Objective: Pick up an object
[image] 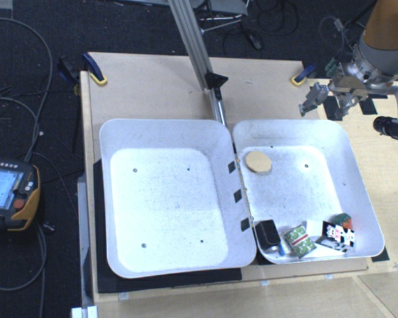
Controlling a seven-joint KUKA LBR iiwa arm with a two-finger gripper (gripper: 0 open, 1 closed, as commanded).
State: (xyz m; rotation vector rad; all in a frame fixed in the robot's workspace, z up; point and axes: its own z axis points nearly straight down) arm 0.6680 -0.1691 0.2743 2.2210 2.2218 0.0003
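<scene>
While nothing is yet between my fingers, I read the bench from its left side across. My left bin (166, 204) lies bare and white, speckled with fine marks, and I judge it is kept as the place to drop things into, which is why all the goods sit in its neighbour. Between the two bins runs a metal pole (198, 45), slanting up and away, with small black clips where the rims meet; these seem to pin the bins together so they do not slide when I push.

My right bin (331, 144) holds everything I could take. Near its upper left lies a tan round disc (257, 162), flat, pale, smooth-topped, well apart from the rest, so it looks the easiest to reach cleanly, though its low profile may give my fingers little to bite. Along the lower rim, a black block (268, 233) sits by the wall, a green patterned packet (299, 239) just beside it, then a black-and-white printed piece (338, 234) with something green and orange touching its upper edge. Crowded against the wall, these look harder to grasp.

My gripper (322, 100) hangs above the bench beyond the right bin's upper right corner, holding nothing; whether its fingers stand apart or together I cannot tell
</scene>
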